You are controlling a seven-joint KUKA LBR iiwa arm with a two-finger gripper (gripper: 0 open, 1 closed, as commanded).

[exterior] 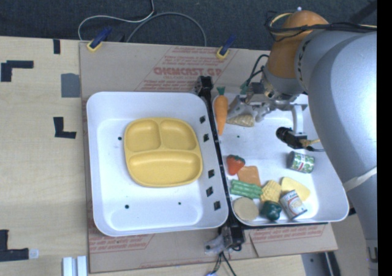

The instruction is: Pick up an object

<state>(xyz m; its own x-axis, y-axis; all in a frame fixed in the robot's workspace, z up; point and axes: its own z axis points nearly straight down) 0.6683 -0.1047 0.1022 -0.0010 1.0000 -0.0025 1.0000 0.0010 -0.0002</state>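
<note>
the gripper [248,109] hovered low over a pale food item [242,120] beside the carrot [220,113] in the right bin [339,207]; its grip could not be told. reaching stage, seemingly; closing and lifting would come next.

tray [163,151]: showing yellow
bins [104,164]: looking white
carrot [220,113]: glowing orange
strawberry [235,163]: looking red with green top
can [301,161]: showing green
arm [343,85]: looking grey, orange band
</note>
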